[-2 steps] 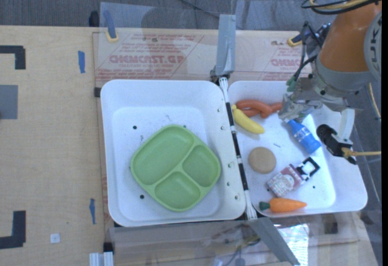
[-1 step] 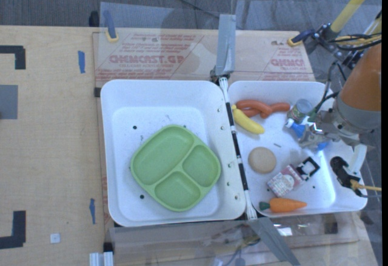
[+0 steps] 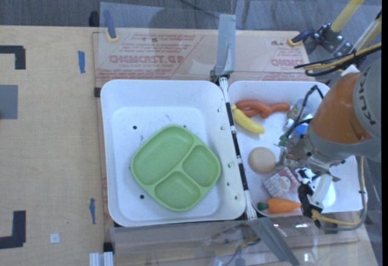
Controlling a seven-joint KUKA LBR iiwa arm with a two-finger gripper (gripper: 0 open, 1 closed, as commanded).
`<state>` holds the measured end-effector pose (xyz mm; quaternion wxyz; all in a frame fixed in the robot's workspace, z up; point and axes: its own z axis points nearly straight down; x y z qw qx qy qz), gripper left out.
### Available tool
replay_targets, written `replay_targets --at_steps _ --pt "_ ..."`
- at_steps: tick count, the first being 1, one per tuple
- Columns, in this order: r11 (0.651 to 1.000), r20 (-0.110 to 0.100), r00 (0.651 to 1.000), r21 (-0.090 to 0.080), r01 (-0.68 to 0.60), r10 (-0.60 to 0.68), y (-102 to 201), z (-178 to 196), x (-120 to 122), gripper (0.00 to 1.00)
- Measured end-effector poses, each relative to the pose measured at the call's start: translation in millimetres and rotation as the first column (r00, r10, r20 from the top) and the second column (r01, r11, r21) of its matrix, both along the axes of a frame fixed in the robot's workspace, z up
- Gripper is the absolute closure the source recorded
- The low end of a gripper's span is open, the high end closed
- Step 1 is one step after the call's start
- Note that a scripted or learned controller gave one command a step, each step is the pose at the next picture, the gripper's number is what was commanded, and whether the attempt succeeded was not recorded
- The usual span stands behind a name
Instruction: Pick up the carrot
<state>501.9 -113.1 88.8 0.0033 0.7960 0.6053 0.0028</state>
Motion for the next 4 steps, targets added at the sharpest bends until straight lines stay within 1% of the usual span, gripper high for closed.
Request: replay_targets --at_steps 1,2,3,4 --pt "0.92 0.003 0.92 0.004 0.391 -0.391 19 0 -19 1.0" --pt "0.87 -0.011 0.87 0.001 0.494 -0.494 -9 104 19 1.0" --pt "0.637 -0.012 0.637 0.0 0.771 -0.771 -18 22 6 1.0" --pt "0.455 -0.003 0.455 0.004 0.89 -0.89 20 -1 -6 1.0"
